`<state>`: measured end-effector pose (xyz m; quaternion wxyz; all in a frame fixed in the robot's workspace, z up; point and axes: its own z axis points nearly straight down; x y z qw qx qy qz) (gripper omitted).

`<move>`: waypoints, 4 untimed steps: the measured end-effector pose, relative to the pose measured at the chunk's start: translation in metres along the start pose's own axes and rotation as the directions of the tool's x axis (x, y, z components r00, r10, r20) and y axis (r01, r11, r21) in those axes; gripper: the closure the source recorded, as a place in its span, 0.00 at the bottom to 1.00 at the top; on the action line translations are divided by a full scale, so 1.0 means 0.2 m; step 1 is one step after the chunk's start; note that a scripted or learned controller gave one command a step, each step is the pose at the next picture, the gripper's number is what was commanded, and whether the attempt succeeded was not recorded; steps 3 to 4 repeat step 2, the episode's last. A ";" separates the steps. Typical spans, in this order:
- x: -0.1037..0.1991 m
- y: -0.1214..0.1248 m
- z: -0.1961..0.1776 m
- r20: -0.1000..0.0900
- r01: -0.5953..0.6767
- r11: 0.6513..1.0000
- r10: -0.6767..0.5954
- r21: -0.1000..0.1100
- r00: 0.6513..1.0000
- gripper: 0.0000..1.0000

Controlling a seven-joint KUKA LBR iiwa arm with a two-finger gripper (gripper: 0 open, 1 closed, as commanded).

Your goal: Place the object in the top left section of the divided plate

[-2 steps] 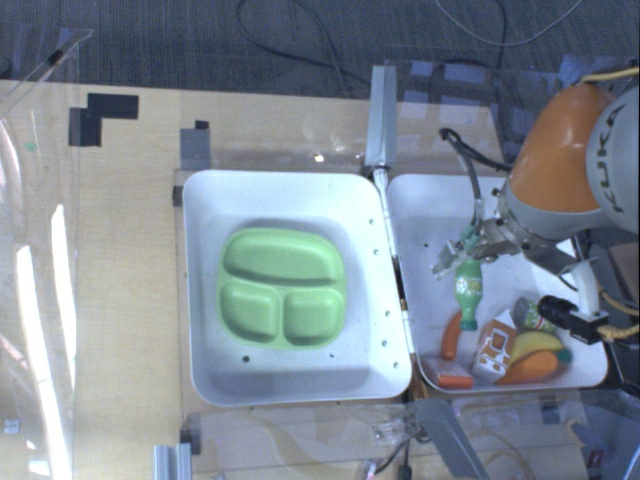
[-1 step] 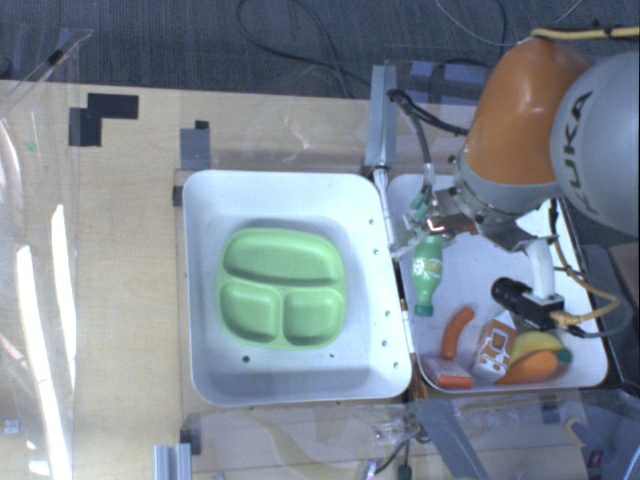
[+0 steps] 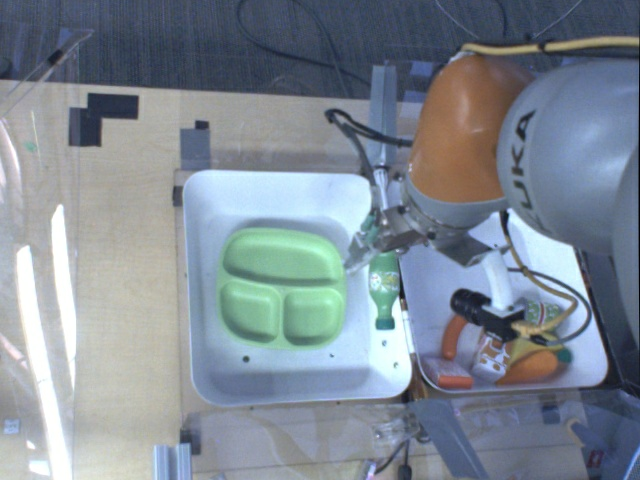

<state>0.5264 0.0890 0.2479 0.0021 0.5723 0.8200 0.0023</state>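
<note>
Jaws of the gripper (image 3: 372, 251) grip a green bottle (image 3: 383, 288) hanging over the left bin (image 3: 200, 268), just right of the green divided plate (image 3: 283, 286).

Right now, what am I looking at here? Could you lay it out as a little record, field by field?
Left bin: holds a green divided plate
Plate sections: one long at the top, two smaller below, nothing in them
Green bottle: in the left bin, right of the plate, by the wall between the bins, cap toward the camera
Gripper: just above the bottle's upper end
Right bin: a jumble of small things, partly hidden by the arm
Task state: bottle not yet on the plate
</note>
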 end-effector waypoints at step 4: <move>0.20 0.12 0.05 0.000 0.061 0.998 -0.061 0.001 0.998 0.00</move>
